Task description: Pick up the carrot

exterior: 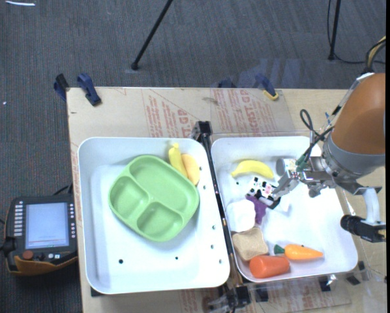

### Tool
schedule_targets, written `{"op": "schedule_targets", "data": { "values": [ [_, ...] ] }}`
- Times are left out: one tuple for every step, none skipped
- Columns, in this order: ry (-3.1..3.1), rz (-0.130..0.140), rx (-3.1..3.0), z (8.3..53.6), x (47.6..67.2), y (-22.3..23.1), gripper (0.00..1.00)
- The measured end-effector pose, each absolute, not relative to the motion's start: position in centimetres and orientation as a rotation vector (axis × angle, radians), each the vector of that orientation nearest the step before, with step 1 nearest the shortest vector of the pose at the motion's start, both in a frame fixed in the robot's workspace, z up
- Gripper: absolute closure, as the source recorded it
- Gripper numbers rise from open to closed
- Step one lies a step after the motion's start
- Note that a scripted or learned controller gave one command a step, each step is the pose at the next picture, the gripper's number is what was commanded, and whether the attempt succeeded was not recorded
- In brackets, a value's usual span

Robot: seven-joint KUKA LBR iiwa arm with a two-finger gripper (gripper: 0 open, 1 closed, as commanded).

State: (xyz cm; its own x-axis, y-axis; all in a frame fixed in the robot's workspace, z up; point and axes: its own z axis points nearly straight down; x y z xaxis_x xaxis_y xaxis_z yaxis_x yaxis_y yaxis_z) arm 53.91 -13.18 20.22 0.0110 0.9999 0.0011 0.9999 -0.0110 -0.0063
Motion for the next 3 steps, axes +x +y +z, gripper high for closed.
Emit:
{"op": "schedule_targets", "data": {
  "values": [
    [-2.261, 0.012, -2.160, 9.7, 47.1, -17.9, 0.00],
    [-2.516, 0.000, -1.871, 8.6, 47.6, -17.8, 0.00],
    [-2.735, -0.002, -1.543, 8.7, 47.7, -21.0, 0.00]
  ]
}}
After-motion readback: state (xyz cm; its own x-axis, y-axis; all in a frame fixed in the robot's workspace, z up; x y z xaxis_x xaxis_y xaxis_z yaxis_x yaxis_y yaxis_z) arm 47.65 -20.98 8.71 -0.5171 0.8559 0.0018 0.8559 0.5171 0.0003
